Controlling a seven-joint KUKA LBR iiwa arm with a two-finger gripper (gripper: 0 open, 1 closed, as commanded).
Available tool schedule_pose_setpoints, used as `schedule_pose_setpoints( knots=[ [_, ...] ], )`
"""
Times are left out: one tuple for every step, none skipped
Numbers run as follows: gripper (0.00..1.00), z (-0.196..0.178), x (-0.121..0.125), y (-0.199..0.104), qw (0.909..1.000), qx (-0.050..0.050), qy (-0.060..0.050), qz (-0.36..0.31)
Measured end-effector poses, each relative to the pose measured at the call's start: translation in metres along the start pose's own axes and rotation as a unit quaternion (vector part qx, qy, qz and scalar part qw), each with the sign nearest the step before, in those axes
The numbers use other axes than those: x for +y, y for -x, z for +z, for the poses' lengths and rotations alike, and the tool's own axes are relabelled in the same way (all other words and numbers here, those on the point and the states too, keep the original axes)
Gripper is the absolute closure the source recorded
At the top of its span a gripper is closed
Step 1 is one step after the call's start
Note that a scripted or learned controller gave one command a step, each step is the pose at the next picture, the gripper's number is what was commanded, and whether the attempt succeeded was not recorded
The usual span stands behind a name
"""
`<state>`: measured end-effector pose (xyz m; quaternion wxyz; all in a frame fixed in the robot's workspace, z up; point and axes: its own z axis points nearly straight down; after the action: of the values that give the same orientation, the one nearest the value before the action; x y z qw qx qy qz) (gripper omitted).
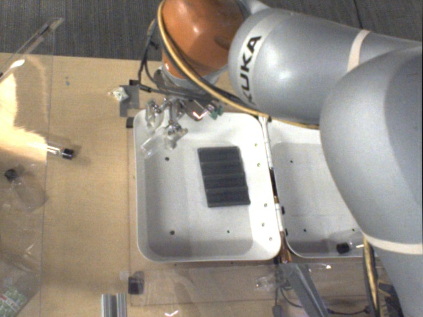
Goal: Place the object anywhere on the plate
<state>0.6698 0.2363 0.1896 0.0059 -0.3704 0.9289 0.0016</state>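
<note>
Along the left of the bench [79, 230], on bare tan board, a small black-capped piece [67, 153] lies by a bright glare, and a little dark block [135, 283] sits near the lower edge, just outside the left bin [149, 243]. Over that bin's upper left corner hangs the gripper [165, 125], a pale, cluttered tangle of metal and cables against the white wall; whether it is released or clenched cannot be told, and nothing can be made out in its grasp. Further right, flat on the middle of the left bin's floor and well apart from the gripper, lies a dark ribbed slab [223, 176], rectangular, its long sides running slightly aslant up and down the view. It is the one thing visible in that bin, and whether it serves as object or plate cannot be told. Beyond the seam lies the right bin [301, 177], with a small dark item [342, 247] at its near wall. Above it all sweeps the grey arm [370, 111], its orange band [198, 25] at the top.
</note>
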Motion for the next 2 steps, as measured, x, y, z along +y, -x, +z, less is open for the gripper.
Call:
schedule_pose_setpoints(
  knots=[
    [1.0, 0.003, -0.004, -0.004, 0.9814, 0.0, 0.001, -0.192],
    [1.0, 0.035, -0.016, -0.016, 0.9098, 0.001, 0.002, -0.415]
  ],
)
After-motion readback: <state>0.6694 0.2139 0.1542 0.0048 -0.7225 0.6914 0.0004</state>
